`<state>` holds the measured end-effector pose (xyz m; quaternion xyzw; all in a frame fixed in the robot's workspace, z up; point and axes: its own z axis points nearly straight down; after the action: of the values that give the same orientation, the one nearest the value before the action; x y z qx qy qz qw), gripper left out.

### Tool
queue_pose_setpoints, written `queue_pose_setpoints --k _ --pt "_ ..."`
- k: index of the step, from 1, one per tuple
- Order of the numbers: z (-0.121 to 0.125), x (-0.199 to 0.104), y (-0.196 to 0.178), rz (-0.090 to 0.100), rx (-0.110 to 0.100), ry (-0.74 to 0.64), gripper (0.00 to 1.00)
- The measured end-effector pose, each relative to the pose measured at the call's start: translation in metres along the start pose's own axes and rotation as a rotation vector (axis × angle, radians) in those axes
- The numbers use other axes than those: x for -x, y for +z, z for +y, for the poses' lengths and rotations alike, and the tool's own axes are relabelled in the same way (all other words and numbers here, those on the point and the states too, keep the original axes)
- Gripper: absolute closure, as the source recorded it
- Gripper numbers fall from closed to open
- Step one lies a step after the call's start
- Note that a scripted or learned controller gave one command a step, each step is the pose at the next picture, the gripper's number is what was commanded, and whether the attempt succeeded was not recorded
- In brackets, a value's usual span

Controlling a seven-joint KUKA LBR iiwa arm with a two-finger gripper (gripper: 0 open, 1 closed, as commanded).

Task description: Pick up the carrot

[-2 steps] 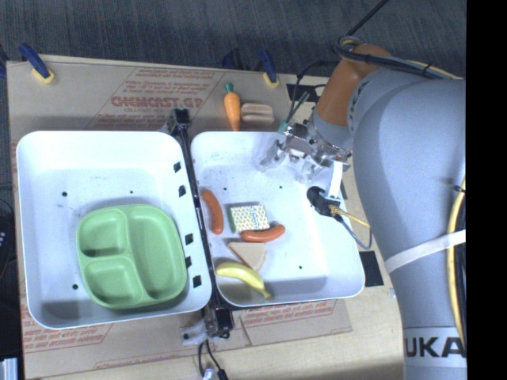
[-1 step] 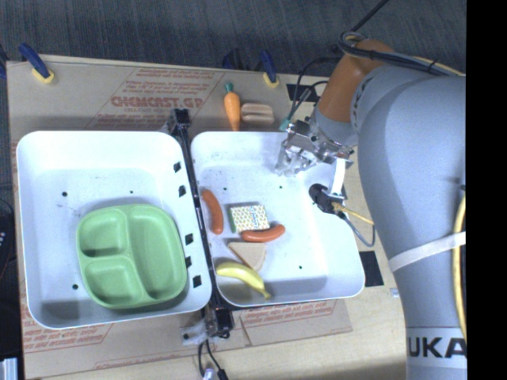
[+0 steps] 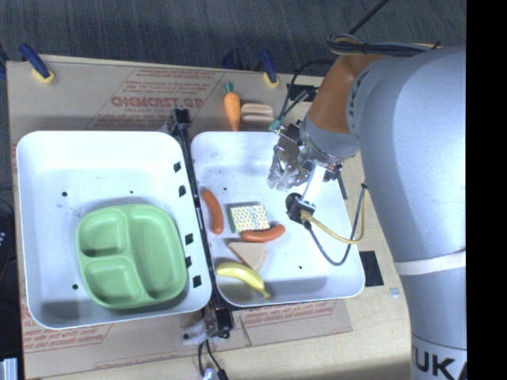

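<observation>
Camera view, one item sought: carrot (image 3: 231, 109), orange with green top, lying outside the right bin (image 3: 341, 279) on the bench just past its 12 o'clock rim, at about 11 o'clock from the gripper (image 3: 283, 171); tan block (image 3: 257, 115) just beside at 3 o'clock. Likely a toy: light, rigid, smooth, tapered, prone to rolling. Best gripped across the thick orange middle. Gripper over the bin's upper part; finger spread impossible to tell; nothing seen held.
</observation>
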<state>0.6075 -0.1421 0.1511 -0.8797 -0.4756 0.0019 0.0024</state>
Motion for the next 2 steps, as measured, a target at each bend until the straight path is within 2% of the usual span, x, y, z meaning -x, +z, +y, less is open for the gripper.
queue_pose_setpoints --k 1,2 --pt "-0.044 -0.081 -0.04 0.001 0.0 0.378 1.0" --pt "-0.165 -0.131 -0.074 -0.001 -0.001 0.443 1.0"
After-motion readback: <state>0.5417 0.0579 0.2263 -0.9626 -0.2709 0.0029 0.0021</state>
